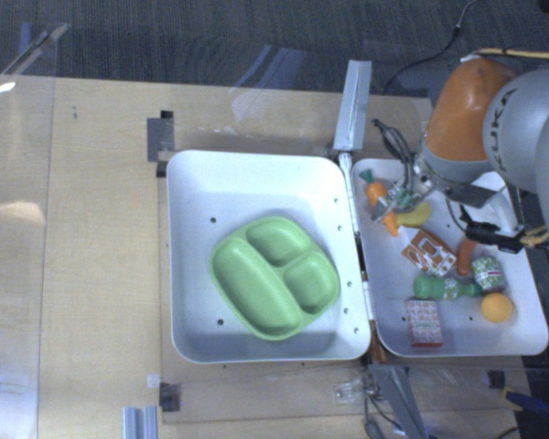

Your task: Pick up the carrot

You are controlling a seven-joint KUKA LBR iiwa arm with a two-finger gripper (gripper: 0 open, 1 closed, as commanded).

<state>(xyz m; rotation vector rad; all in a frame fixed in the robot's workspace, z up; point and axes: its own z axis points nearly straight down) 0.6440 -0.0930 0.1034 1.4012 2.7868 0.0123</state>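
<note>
Wooden bench [82, 245]: tool [404, 196] low in right bin [522, 341], beside carrot [377, 193].

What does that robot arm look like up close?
The arm is thick, rounded and grey, with a glossy orange band above the wrist. Thin black cables loop beside the wrist, and the small metal claw is at its tip.

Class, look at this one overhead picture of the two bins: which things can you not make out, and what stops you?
- Tool of the grey arm: too small and cluttered in the camera view to tell finger state.
- Small orange carrot: partly hidden by the tool; whether it is touched is unclear.
- Red printed box in the right white bin: print too small to read.
- Arm's far part: cut off by the right edge.
</note>
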